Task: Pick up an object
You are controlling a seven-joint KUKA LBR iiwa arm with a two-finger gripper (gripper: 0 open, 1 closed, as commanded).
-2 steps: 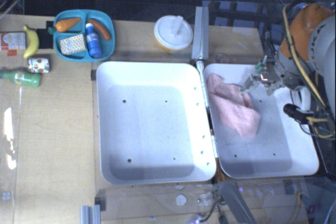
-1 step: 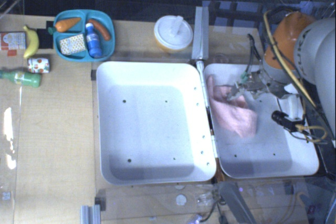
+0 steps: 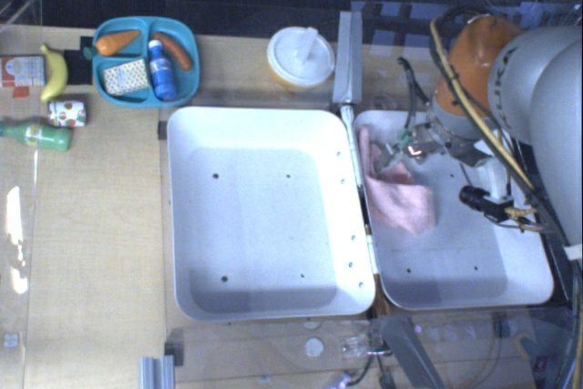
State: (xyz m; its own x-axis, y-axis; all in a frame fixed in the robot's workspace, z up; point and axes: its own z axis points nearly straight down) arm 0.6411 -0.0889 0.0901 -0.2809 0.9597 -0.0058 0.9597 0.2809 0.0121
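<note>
A crumpled pink cloth (image 3: 398, 195) lies in the right bin (image 3: 474, 273), against its left wall. My gripper (image 3: 397, 152) reaches in from the right and sits low over the cloth's upper end, right at the fabric. Whether any cloth is caught in it cannot be told from this angle. The grey arm with its orange band (image 3: 474, 50) fills the upper right corner above the bin.
The left bin (image 3: 264, 214) lies beside the right one. Behind the bins stand a white lidded cup (image 3: 301, 56) and a blue divided tray (image 3: 146, 61) with toy food. A banana (image 3: 55, 73), a can (image 3: 66, 113) and a green bottle (image 3: 36, 136) lie at far left.
</note>
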